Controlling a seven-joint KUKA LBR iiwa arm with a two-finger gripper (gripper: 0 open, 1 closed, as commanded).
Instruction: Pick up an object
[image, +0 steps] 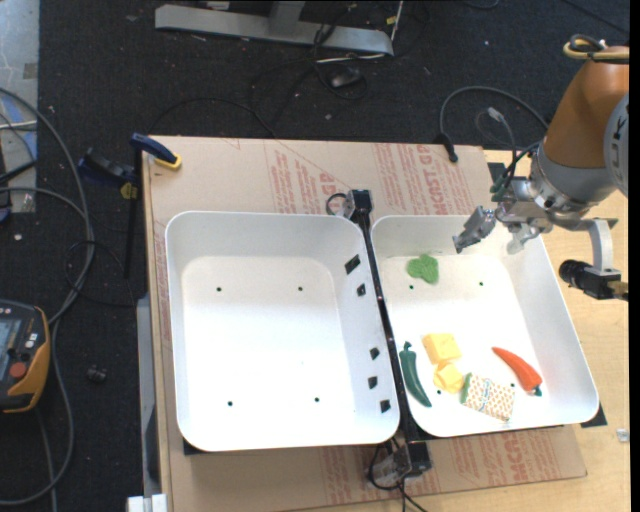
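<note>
While the grey arm (590, 110) with its orange band is reaching in from the right, the pincer (497, 232) is hanging over the far edge of the right bin (560, 330), and nothing is sitting between its fingers. One finger is pointing down and to the left toward the bin floor; whether the pair is spread or pressed together is not something I can tell at this slant.

Taking the green lump (423, 268) as the landmark: it is lying on the floor of the right bin, just below and to the left of the pincer, apart from it. Nearer the camera than the lump, two yellow blocks (444, 362) are sitting close together, seemingly touching. Left of those blocks, a dark green pepper (413, 374) is lying lengthwise near the bin's left wall. Well to the right of the lump and nearer the camera, a red pepper (518, 368) is resting at a slant. Between the yellow blocks and the red pepper, at the near side, a speckled pale packet (490, 396) is lying flat.

Left of the lump, beyond the dividing wall, the left bin (190, 300) is sitting on the cardboard sheet (300, 170) covering the bench.
</note>
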